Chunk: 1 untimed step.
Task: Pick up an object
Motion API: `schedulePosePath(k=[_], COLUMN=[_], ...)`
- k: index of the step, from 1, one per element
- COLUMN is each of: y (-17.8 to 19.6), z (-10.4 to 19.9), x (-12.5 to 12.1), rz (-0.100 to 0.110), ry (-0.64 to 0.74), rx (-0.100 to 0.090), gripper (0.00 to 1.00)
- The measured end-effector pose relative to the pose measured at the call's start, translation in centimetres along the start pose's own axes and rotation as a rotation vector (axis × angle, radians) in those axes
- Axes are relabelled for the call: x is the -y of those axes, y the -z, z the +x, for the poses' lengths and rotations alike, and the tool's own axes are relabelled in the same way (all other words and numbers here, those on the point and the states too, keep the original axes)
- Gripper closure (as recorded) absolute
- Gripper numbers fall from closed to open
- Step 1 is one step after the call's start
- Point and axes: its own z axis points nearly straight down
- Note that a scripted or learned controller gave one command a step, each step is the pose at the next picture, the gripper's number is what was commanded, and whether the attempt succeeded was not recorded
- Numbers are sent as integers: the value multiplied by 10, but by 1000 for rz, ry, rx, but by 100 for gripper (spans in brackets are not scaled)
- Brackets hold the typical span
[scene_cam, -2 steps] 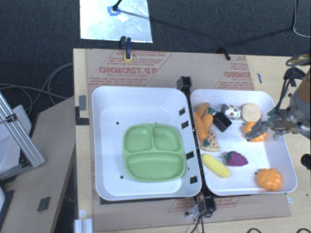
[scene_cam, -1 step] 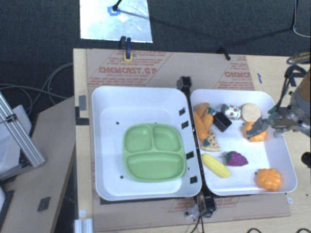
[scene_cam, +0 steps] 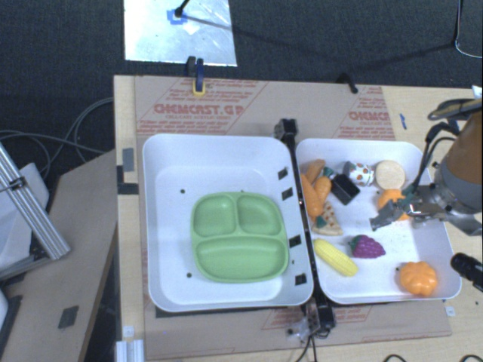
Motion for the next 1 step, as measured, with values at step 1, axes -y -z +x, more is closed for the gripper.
schedulePosePath(k=[1], y=[-57], z=[9], x=[4], rz=[3], ry=[0], rx=[-1], gripper=[0])
